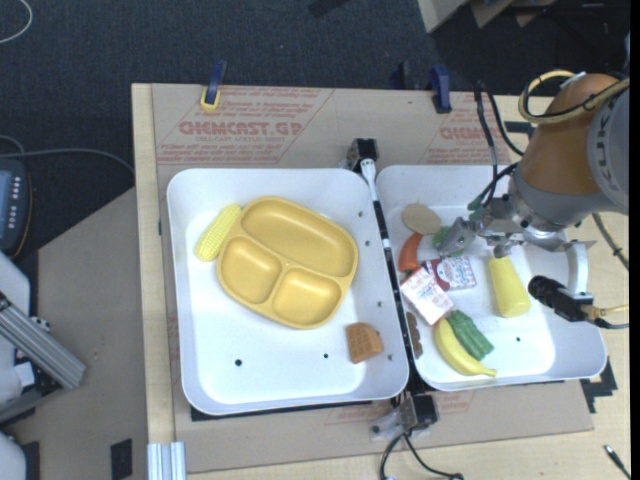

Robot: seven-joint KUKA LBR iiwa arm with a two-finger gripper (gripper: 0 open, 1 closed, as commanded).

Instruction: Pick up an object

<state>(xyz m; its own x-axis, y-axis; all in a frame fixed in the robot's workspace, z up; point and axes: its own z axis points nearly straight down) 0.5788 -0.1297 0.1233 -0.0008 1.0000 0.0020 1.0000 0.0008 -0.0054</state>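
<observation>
Desk (300, 118): a brown board that carries two shallow white bins side by side, with blue and yellow clamps at its far edge.
Left bin (200, 358): it holds a yellow divided plate, a corn cob and a small brown piece of food.
Right bin (570, 353): it holds several small things, and the arm is over it.
Arm (570, 158): grey with an orange band, it comes in from the right and stands above the far part of the right bin.
Yellow plate (287, 260): it lies in the middle of the left bin and has three compartments.
Corn cob (217, 232): it lies just beside the left edge of the plate.
Banana (458, 350): it lies at the near side of the right bin, touching a green vegetable (470, 334).
Yellow bottle (508, 286): it lies in the right bin, just below the hand.
Red and white packets (436, 288): they lie near the left wall of the right bin.
Hand (470, 230): it is low over the right bin, near a tan round thing (422, 218); I cannot tell if it is open or closed.
</observation>
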